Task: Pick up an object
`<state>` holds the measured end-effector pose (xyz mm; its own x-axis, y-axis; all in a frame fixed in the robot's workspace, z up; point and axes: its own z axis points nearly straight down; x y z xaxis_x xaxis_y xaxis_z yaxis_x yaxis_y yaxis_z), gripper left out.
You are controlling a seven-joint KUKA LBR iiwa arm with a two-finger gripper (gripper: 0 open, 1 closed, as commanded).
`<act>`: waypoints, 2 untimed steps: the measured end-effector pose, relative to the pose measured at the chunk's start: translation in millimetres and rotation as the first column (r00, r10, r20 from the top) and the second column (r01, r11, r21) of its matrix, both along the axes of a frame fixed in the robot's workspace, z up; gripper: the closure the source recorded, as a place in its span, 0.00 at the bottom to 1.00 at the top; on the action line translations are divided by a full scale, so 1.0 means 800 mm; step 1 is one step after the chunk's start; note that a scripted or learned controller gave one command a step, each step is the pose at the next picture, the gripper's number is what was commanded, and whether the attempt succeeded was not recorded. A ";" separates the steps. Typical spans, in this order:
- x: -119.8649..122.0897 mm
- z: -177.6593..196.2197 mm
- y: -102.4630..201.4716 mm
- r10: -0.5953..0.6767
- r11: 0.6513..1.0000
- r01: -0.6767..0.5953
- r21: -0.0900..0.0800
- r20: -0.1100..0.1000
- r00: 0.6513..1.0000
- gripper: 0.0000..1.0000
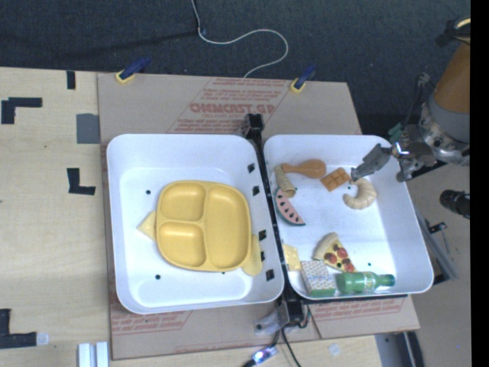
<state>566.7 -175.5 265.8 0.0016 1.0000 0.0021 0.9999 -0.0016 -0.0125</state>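
Two shallow white bins sit side by side on a cardboard sheet [229, 105] over the wood-grain counter [46, 205]. Left bin [126, 167] holds a yellow compartment plate [205, 225] — smooth moulded plastic, rounded corners, three recesses, lying flat mid-bin with a thin yellow sheet [147, 224] poking out from under its left edge. Right bin [409, 228] holds small toy foods: a tan drumstick [304, 168] at the far side, a pale banana-like curve [284, 179] just beside it, a watermelon slice [289, 207] with red face and dark seeds nearer the divider, a small orange-brown cracker square [335, 180], a beige croissant [361, 196] curled like a crescent. At the near side lie a pizza wedge [334, 251] with red dots, a speckled pale block [318, 276] and a glossy green bottle [365, 283] on its side, touching the block. Grey arm [451, 128] comes in from the right; its gripper [374, 161] hangs over the far right part of the right bin, just above the croissant and right of the cracker. One dark finger slants down-left; jaws — cannot tell whether spread or closed, and nothing visible is gripped. Blue-and-yellow clamps [131, 69] pin the sheet's far edge, and a white cable [244, 40] loops on the dark carpet [92, 21] beyond.
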 end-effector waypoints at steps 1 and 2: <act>0.003 0.008 0.000 0.003 1.000 -0.003 -0.002 0.011 1.000 0.00; -0.003 -0.048 0.002 0.003 1.000 -0.003 -0.002 0.007 1.000 0.00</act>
<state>564.0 -173.9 227.7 -0.0013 1.0000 -0.0001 1.0000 0.0013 -0.0055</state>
